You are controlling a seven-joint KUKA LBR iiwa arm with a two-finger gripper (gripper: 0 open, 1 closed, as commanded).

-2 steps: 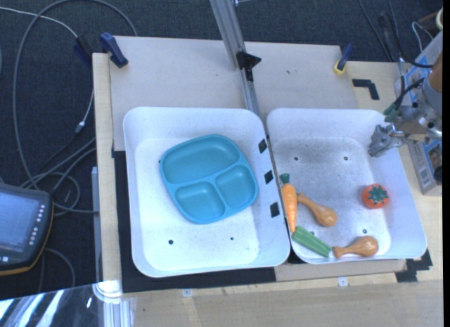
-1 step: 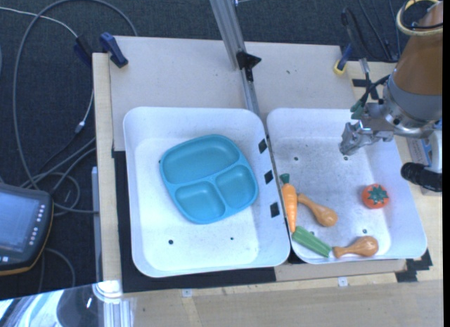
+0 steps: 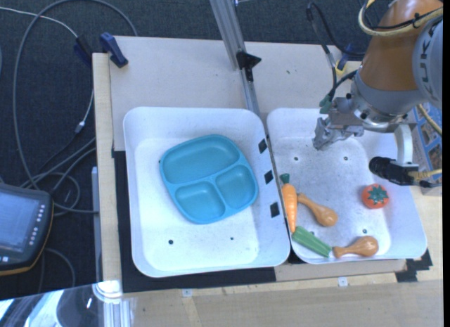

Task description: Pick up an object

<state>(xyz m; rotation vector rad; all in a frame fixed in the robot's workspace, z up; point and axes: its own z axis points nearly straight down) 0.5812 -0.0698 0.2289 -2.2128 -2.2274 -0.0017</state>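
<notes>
My gripper (image 3: 325,138) hangs over the back part of the right bin (image 3: 349,162), above bare white floor. Nothing shows between its fingers. In the same bin, nearer the front, lie a carrot (image 3: 289,204) against the left wall, a tan squash-shaped piece (image 3: 317,211) beside it, a green piece (image 3: 311,241), a tan drumstick-shaped piece (image 3: 358,247) and a red tomato (image 3: 375,196) at the right. All of them lie well in front of the gripper.
A blue divided plate (image 3: 209,178) sits in the left bin (image 3: 148,199). A slanted metal pole (image 3: 228,20) crosses the back of the bench. A black part (image 3: 391,169) of the arm overhangs the right bin's right side.
</notes>
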